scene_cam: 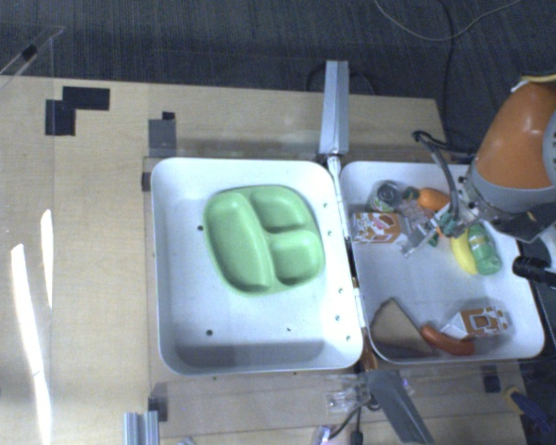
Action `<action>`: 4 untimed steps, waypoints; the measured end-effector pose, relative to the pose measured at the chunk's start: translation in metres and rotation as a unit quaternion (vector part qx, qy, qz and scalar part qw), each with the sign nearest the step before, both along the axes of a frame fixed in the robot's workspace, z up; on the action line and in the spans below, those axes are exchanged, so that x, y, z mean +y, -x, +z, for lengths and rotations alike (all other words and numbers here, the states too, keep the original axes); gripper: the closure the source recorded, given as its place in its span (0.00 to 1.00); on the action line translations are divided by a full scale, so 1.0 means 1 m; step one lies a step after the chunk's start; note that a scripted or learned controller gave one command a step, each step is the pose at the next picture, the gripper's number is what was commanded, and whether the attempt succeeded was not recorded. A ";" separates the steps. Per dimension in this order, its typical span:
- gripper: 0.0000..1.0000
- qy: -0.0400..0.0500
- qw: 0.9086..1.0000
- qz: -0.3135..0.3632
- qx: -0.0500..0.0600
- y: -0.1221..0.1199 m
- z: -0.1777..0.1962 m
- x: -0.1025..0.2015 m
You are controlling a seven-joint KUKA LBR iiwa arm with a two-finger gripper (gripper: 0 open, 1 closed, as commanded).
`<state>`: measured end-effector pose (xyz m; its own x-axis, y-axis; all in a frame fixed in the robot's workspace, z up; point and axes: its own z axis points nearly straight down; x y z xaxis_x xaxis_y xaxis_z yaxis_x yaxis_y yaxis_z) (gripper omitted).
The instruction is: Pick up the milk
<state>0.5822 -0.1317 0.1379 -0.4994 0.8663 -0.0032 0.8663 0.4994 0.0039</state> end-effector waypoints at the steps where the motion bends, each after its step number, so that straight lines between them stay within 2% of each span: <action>1: 0.00 0.000 0.997 -0.071 0.000 -0.089 -0.001 0.027; 2: 0.00 0.001 0.997 -0.071 -0.005 -0.071 -0.020 0.031; 3: 0.00 0.003 1.000 0.022 -0.013 -0.066 -0.040 0.038; 4: 0.00 0.001 0.999 -0.035 -0.015 -0.016 -0.042 0.037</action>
<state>0.5984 -0.0951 0.0956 -0.4373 0.8991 -0.0190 0.8987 0.4377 0.0290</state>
